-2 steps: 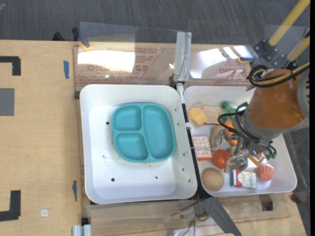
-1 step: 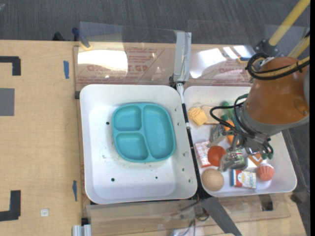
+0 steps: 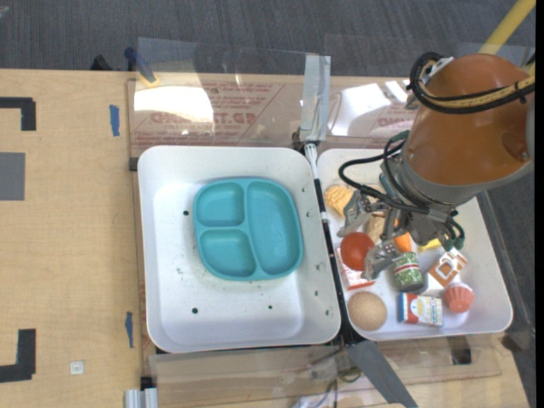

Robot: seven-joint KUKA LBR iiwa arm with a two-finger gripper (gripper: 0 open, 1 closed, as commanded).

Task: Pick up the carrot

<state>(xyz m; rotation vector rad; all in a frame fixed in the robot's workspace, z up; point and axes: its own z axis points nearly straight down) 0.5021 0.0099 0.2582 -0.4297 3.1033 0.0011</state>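
Note:
The carrot (image 3: 404,243) shows as a small orange piece in the right bin (image 3: 497,313), mostly hidden by the gripper's body. My gripper (image 3: 382,243) hangs low over the middle of that bin, just left of the carrot and right of a red tomato (image 3: 356,249). The grey arm with its orange band (image 3: 467,126) covers the bin's back half. Whether the carrot is between the jaws cannot be made out.
Around the gripper lie a yellow item (image 3: 339,198), a green can (image 3: 407,271), a tan ball (image 3: 367,310), a white carton (image 3: 422,309), a red strawberry (image 3: 459,297) and an orange-white box (image 3: 448,268). The left bin (image 3: 161,253) holds a teal divided plate (image 3: 249,228).

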